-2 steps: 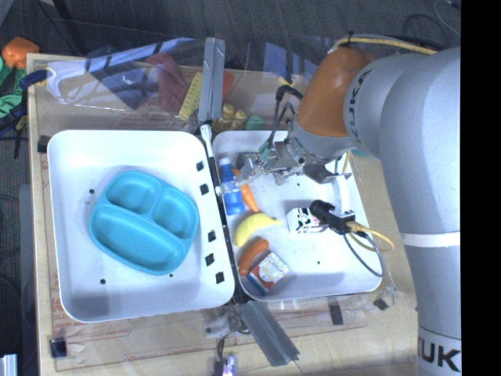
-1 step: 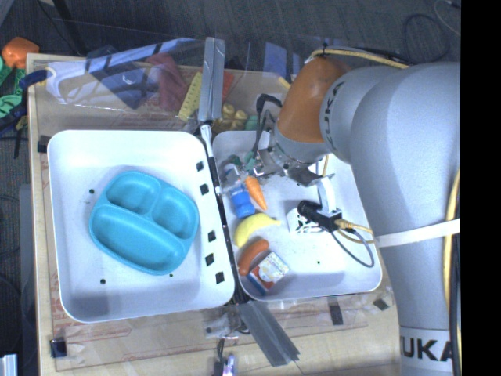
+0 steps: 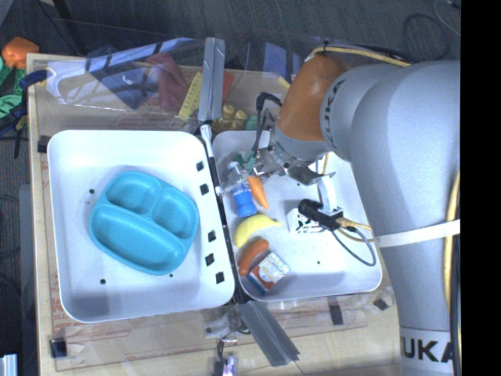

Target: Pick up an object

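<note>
Pale wooden bench, two shallow white bins side by side on it. Reaching in from the right, gripper low over the far-left part of the right bin; cannot tell whether open or closed, nor whether gripping anything. Just below it, an orange carrot-shaped toy touching a blue bottle. Towards the near rim, a yellow banana-like piece, then an orange-red piece beside a small printed packet. Well apart, in the left bin, a blue divided tray.
</note>
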Available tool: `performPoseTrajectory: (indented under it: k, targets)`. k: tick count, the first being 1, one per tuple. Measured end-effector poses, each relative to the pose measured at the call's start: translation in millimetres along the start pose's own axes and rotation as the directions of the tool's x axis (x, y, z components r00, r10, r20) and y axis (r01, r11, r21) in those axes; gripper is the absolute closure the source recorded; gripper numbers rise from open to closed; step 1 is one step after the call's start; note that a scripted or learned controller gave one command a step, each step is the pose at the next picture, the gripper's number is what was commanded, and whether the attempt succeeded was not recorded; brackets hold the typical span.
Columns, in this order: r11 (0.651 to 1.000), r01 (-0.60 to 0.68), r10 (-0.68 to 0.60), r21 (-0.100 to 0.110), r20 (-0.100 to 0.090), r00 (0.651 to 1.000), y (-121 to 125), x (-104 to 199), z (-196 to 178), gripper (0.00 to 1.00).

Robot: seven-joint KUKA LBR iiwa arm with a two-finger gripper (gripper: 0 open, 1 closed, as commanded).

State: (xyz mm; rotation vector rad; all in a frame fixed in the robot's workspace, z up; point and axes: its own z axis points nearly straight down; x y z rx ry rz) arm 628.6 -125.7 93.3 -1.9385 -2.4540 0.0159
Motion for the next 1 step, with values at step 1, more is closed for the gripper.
performPoseTrajectory:
  k: [1]
  targets:
    - [0.999, -0.032, 0.032, -0.012, 0.003, 0.999, 24.4, 27.2, -129.9, 1.0]
